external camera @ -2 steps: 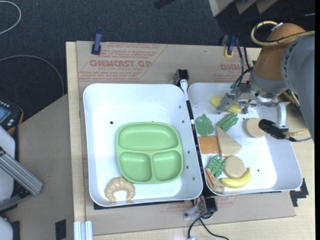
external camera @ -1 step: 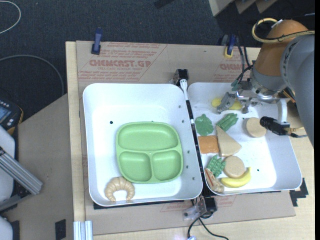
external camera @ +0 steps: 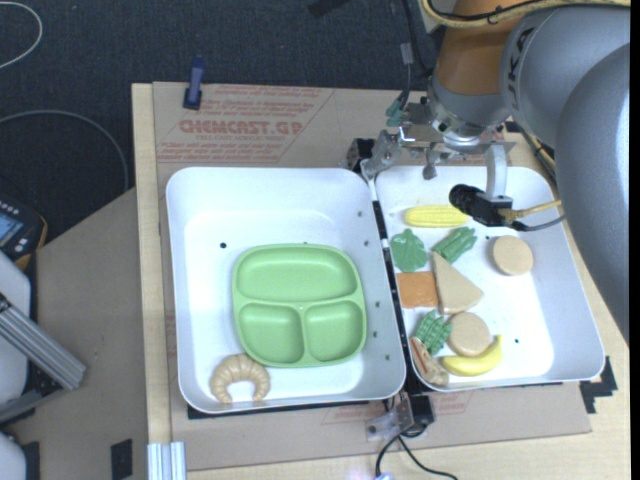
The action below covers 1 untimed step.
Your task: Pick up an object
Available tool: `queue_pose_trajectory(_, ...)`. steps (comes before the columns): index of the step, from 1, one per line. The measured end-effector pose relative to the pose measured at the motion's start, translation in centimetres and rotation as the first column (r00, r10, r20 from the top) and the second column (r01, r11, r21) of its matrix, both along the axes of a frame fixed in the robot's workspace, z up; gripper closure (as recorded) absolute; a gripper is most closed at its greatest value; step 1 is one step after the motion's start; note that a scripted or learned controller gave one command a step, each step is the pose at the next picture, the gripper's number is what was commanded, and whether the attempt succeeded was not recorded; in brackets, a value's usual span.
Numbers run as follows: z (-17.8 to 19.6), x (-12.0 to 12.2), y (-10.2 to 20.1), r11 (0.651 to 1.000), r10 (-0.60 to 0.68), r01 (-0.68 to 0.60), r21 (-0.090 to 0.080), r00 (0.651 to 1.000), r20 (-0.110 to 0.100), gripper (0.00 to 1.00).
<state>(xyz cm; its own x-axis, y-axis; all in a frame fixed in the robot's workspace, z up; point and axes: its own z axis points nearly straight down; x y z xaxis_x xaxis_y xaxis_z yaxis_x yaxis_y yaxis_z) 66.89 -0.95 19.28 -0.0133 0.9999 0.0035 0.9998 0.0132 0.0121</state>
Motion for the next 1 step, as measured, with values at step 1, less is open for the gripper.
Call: queue_pose_trajectory(1, 0.34, -0.15, -0.96, 1.0, -0.011, 0.011, -0.004, 1.0, -0.007, 1.0)
